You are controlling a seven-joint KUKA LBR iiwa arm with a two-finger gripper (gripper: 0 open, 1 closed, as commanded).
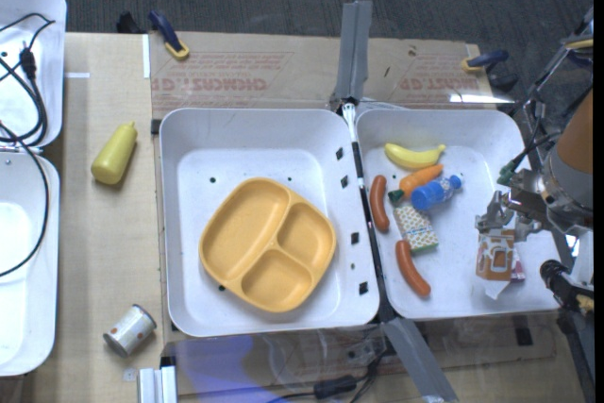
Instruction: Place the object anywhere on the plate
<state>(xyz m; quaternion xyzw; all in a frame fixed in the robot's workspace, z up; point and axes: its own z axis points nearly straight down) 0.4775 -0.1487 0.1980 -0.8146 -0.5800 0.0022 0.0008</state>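
Yellow plate [269, 245] lies in the left bin [179, 203]. Gripper [497, 220] hangs over the right bin [472, 123] above a packet [495, 260]; jaws' state cannot be told. Banana [415, 154], carrot [420, 177], bottle [434, 193] and sausages [379, 203] crowd nearby.

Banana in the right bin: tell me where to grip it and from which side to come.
Grip the banana at its middle, coming straight down from above, fingers closing across its narrow width. It lies flat and alone near the bin's back wall, curved ends turned up toward that wall. The carrot sits close on the near side, so the near finger probably has little room there.
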